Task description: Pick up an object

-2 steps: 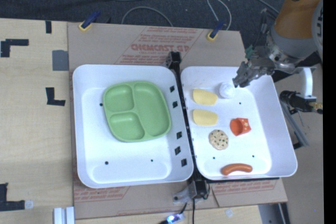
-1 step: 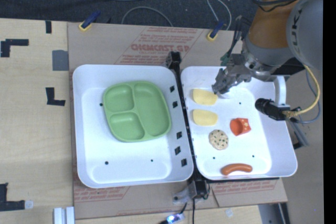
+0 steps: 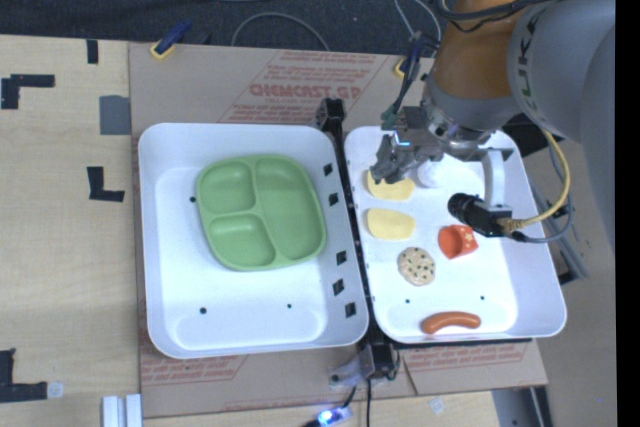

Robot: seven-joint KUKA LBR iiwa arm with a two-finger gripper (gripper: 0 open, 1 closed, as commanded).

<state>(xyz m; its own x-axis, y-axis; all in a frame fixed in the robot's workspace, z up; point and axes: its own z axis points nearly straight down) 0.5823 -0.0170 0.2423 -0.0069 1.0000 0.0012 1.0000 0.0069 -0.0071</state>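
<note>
My gripper [image 3: 393, 160] hangs low over the upper left of the right bin [image 3: 530, 300], right above a pale yellow food piece [image 3: 391, 186] that its fingers partly cover. A second yellow piece [image 3: 390, 223] lies just below it. Further down sit a chocolate-chip cookie [image 3: 416, 266], a red piece [image 3: 457, 241] and a sausage [image 3: 450, 322]. A small white object [image 3: 430, 175] rests beside the gripper. Whether anything sits between the fingers is hidden by the wrist.
The left bin [image 3: 165, 215] holds a green divided plate [image 3: 260, 212]. Black clips [image 3: 340, 205] run along the seam between the bins. A black connector with a yellow cable [image 3: 480, 213] hangs over the right bin. Cardboard lies under both bins.
</note>
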